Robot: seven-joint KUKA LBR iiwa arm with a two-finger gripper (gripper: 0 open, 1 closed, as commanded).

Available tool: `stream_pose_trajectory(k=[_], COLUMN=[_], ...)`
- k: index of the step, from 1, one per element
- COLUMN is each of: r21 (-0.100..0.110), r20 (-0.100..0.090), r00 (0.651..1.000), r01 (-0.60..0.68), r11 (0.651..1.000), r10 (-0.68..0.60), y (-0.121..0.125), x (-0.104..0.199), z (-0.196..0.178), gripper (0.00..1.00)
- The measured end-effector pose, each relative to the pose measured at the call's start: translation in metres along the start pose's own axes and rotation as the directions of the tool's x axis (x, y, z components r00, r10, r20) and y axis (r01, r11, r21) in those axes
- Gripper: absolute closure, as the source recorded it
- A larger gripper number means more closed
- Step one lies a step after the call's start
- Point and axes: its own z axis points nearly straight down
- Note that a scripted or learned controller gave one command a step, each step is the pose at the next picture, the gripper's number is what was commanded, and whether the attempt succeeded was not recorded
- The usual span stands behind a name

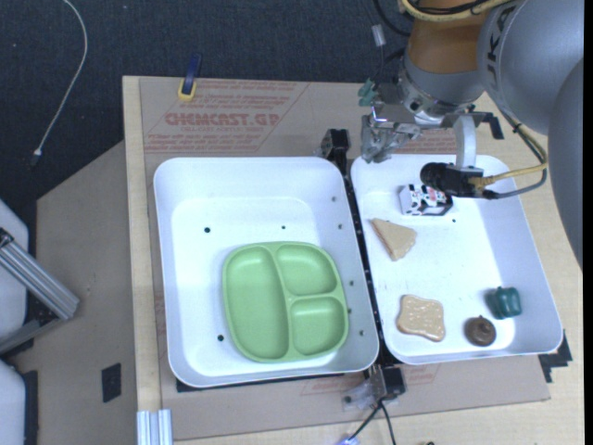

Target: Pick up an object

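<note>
We see a tan wedge, a beige toast slice, a brown ring and a teal block. All lie flat and apart in the right bin.

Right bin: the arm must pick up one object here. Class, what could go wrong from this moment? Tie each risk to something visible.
1. The gripper hangs above the right bin's far corner, off to the side of the items; descending there, it might hit the wall or grasp nothing.
2. The tan wedge and toast slice lie flat, so a grasp may slip off them.
</note>
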Motion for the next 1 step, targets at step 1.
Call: stream_pose_trajectory(k=[1], r21=[-0.003], r20=[0.001], r00=[1.000], r01=[0.000], r11=[1.000], r10=[0.000], y=[-0.0018], x=[0.0566], z=[-0.0007], gripper=[1.00])
